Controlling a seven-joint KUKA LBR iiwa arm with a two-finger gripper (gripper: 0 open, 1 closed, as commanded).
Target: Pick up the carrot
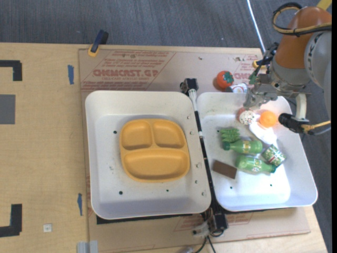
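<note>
From my feed, the camera view showed red print on the cardboard sheet under the bins; I read it as something like "CHEMCAST GP", though the letters were blurred. The green bottles carried labels too small to read. The bench was pale wood with black tape marks near its left edge and blue tape bits; grey carpet lay beyond its far edge.

The left bin held a yellow divided plate. The right bin held a brown block, a green leafy toy, and an orange ball. The tool hung over that bin's far edge; I could not tell its state. Which item was the carrot I could not say for certain. A red and green toy sat on the cardboard just beyond the right bin's far edge.
</note>
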